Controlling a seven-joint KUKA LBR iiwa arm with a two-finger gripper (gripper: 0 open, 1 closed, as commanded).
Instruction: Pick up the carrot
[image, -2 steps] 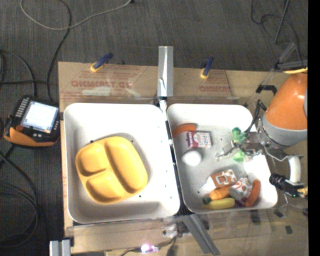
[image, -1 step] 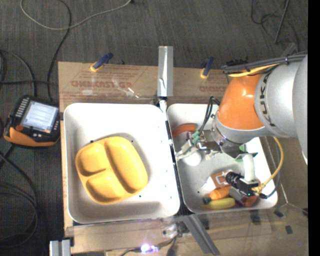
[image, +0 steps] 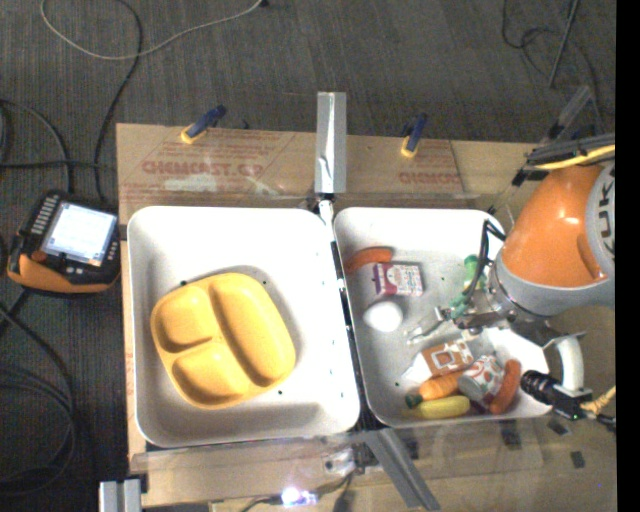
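Carrot (image: 437, 387) in right bin (image: 372, 380), beside banana (image: 445, 407).

Glossy yellow plastic plate (image: 223, 338) in smooth white bin (image: 140, 300).

A: How much of the claw (image: 452, 318) can you make out?

B: Little. It is a small grey tangle against the white floor of the right bin (image: 440, 225), and whether its fingers are spread or closed is too fine to tell.

A: And the arm (image: 555, 240)?

B: Its orange and grey body covers the bin's right wall, and the picture's right edge cuts it off.

A: The carrot (image: 438, 387)?

B: Partly tucked under a small carton (image: 450, 356); its green end blurs into a yellow piece (image: 445, 407) below.

A: Anything else?

B: The labels on the packets (image: 400, 279) are too small to read, and the handheld screen (image: 70, 240) at the left is a washed-out glare.
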